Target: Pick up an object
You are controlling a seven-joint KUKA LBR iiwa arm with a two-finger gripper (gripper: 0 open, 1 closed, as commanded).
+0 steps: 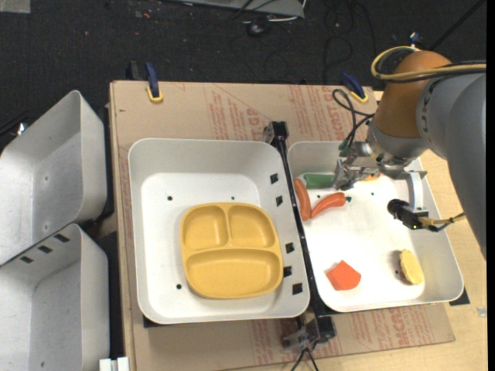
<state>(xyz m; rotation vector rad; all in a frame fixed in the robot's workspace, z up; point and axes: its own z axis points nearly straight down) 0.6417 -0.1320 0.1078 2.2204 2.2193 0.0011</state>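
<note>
— Dark carpet and loose cables ring a brown tabletop (201, 107) that carries two white bins; the left bin (147, 168) holds a yellow sectioned tray (230, 250). What is there to pick?

— Everything loose is in the right bin (445, 273): a red-orange sausage (326, 203) beside a green piece (317, 180) near the far wall, an orange wedge (343, 275) and a yellow lump (409, 267) toward the front.

— How would the sausage handle?

— It looks like light, smooth toy food, probably firm and apt to roll; a pinch across its middle seems safest.

— And the tool?

— The tool (348, 172) hangs just above the sausage and green piece. Whether it is spread or closed, I cannot tell, and nothing is visibly held.
</note>
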